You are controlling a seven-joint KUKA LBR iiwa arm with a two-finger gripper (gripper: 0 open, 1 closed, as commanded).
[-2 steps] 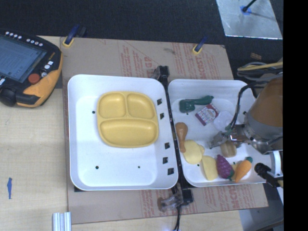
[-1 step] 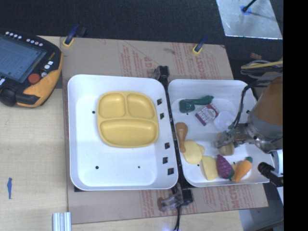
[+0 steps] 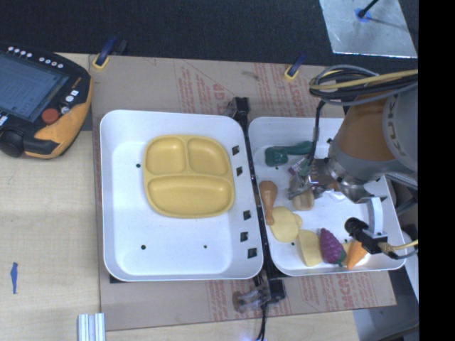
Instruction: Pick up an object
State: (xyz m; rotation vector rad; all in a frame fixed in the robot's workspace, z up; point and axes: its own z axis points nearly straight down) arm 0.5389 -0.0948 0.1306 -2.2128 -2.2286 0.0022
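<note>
My gripper (image 3: 304, 182) is low in the middle of the right bin (image 3: 279, 128), under the grey arm with its orange band (image 3: 362, 135). A small tan piece (image 3: 304, 202) lies just below and against the gripper's tip; I cannot see whether it is gripped. A green toy (image 3: 286, 153) lies to the upper left of the gripper. A brown drumstick-shaped toy (image 3: 268, 193) lies to its left. Toward the bin's front sit two pale yellow pieces (image 3: 284, 224) (image 3: 309, 248), a purple grape bunch (image 3: 330, 246) and an orange carrot-like toy (image 3: 355, 253).
The left bin (image 3: 121, 190) holds a yellow divided plate (image 3: 189, 175). Black clips run along the wall between the bins. A teach pendant (image 3: 39, 101) rests at the bench's far left. Cables (image 3: 355, 79) loop above the arm at the right.
</note>
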